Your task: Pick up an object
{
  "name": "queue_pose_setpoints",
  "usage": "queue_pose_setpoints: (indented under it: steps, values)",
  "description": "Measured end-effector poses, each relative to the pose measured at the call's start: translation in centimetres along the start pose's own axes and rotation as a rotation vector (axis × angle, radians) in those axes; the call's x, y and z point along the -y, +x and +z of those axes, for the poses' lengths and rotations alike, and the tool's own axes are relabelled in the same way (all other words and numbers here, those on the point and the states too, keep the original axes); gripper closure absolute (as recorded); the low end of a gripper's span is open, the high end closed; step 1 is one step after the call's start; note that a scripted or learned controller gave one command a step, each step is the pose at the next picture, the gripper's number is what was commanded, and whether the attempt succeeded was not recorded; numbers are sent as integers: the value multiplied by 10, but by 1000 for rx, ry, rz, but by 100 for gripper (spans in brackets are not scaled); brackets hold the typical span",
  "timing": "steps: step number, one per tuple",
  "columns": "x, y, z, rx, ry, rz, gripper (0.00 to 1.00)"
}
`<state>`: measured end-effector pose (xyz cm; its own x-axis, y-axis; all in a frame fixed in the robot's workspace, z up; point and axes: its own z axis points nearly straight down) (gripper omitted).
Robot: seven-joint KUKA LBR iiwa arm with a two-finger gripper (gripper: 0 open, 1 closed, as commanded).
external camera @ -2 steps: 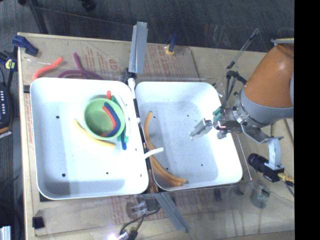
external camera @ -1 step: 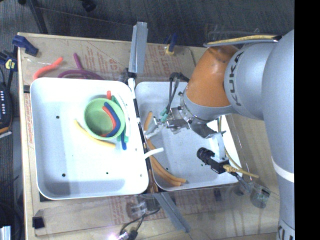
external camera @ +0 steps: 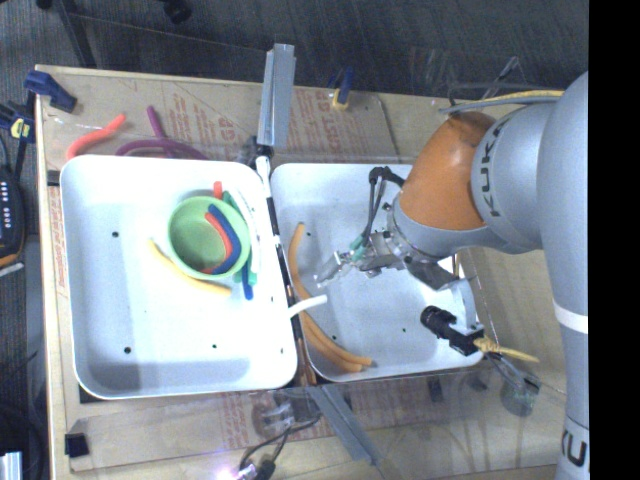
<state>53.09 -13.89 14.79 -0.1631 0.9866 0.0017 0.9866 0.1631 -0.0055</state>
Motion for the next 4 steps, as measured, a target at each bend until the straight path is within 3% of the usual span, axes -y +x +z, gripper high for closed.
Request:
queue_pose_setpoints:
  steps: [1, 2, 3, 4]
  values:
    - [-58, 10, 44, 1, -3, -108, 0]
    - [-48, -24, -6, 2, -5, -111, 0]
    - [-82, 12, 50, 25, -9, -287, 0]
    - [-53, -73, -33, 2, -5, -20, 0]
